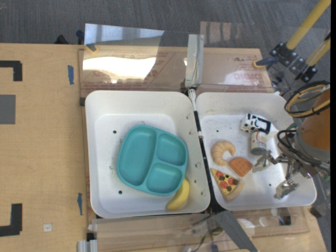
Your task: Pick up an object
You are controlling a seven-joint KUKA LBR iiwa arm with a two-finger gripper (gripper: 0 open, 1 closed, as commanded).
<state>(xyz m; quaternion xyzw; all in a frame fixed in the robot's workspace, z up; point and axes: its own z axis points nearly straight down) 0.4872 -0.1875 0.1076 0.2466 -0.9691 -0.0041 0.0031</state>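
Note:
The right bin (294,201) holds a croissant (223,151), a round waffle (241,166), a pizza slice (227,183), a small grey can (258,142) and a black-and-white block (255,123). My gripper (273,176) hangs low over the right part of this bin, open. One silver fingertip (261,163) is just right of the waffle and below the can. The other fingertip (285,188) is over bare bin floor. Nothing lies between them.
The left bin (100,140) holds a teal divided plate (152,160) with a yellow banana (180,195) at its lower right corner. A ridge (199,146) divides the two bins. Clear panels stand behind the bins.

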